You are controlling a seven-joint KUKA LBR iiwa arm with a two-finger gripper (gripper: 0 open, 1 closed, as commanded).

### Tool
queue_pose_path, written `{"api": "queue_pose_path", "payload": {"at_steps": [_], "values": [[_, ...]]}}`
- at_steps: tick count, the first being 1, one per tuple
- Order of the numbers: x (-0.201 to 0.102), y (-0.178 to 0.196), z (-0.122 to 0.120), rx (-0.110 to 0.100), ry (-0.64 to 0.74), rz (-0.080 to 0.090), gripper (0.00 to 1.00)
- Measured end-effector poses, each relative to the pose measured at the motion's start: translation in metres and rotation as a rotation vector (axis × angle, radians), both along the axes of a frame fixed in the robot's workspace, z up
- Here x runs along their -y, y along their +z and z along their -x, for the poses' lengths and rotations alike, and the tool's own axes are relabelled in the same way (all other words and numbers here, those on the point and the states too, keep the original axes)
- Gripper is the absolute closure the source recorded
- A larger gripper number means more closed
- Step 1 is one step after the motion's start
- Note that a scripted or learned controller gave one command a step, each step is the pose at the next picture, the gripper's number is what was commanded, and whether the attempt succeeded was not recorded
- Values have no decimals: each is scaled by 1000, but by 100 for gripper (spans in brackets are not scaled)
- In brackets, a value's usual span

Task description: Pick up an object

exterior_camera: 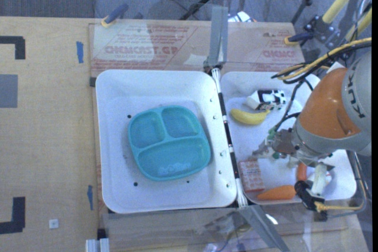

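The right bin [236, 87] holds a yellow banana [248, 117] near its far left. Behind the banana lies a small black-and-white object [269, 97]. A reddish flat packet [250, 174] lies by the bin's left wall, and an orange carrot [276, 192] lies along the near edge. My gripper [273, 149] hangs low over the middle of this bin, right of the packet and below the banana. The arm's orange band [328, 108] hides the bin's right half. I see nothing clearly held.
The left bin [112, 97] carries a teal divided plate [169, 143]. A metal divider [217, 38] rises between the bins at the back. Yellow and black cables [319, 62] hang over the right bin's far corner. The wooden bench [41, 127] extends to the left.
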State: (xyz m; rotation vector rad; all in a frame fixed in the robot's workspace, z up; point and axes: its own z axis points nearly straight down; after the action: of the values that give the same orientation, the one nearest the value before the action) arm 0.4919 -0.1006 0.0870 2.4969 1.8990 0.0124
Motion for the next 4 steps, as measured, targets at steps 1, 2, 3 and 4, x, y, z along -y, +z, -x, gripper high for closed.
{"api": "queue_pose_path", "payload": {"at_steps": [1,2,3,4], "values": [[33,-1,-25,-2,169,2,0],[37,30,13,-13,198,-1,0],[85,6,6,10,262,9,0],[88,15,4,13,259,14,100]]}}
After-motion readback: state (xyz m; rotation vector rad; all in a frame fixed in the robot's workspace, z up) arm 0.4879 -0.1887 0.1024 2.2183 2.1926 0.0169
